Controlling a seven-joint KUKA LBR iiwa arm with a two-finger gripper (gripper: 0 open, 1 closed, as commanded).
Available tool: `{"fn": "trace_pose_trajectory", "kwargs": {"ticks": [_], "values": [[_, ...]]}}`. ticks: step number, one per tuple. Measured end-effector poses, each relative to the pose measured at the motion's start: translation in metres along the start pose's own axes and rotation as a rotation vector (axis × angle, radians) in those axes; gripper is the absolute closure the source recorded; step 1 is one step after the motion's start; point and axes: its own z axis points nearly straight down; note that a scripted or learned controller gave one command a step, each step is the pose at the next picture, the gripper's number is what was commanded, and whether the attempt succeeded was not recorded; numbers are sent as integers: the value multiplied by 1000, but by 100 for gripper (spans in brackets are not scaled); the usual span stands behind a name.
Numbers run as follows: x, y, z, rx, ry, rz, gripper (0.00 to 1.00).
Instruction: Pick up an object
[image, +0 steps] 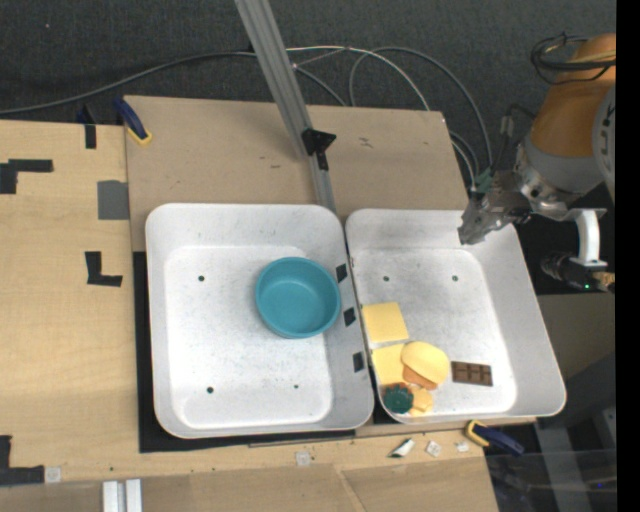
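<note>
- Grey two-finger gripper hovers at the right white plastic bin's far rim; whether it is open, I cannot tell.
- Nearest target, a flat yellow square block, lies down-left of it, well apart.
- Round teal bowl sits farther left.

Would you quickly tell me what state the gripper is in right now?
Gripper: over the right bin's far right corner, nothing seen held; open or shut cannot be told.
</note>
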Motion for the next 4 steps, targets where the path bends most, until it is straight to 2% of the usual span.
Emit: {"fn": "trace_pose_trajectory", "kwargs": {"ticks": [1, 2, 4], "values": [[53, -8, -9, 3, 2, -5, 100], [108, -8, 3, 4, 2, -5, 100], [198, -15, 11, 4, 2, -4, 100]]}}
